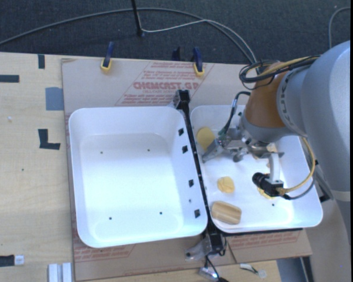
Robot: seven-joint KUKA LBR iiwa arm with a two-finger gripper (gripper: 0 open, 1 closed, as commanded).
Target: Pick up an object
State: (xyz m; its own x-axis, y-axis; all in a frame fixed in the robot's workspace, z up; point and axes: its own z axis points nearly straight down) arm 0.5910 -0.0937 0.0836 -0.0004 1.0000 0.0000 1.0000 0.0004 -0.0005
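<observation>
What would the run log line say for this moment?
arm: over right bin | gripper: low, beside yellow piece | grasp: unconfirmed

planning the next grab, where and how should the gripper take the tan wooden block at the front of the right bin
Probably across the short width of the wooden block, coming straight down from above. It lies flat on its long side near the front wall of the right bin, so a side approach looks cramped, while its two long faces seem free.

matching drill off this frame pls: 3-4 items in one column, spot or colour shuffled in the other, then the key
Items:
1. wooden block
2. round yellow piece
3. blue-handled clamps
4. orange band

Descriptions:
A. on the arm, above the wrist
B. right bin, near its front-left corner
C. gripping the cardboard's far edge
D. right bin floor, just behind the wooden block

Pairs: 1-B, 2-D, 3-C, 4-A
</observation>
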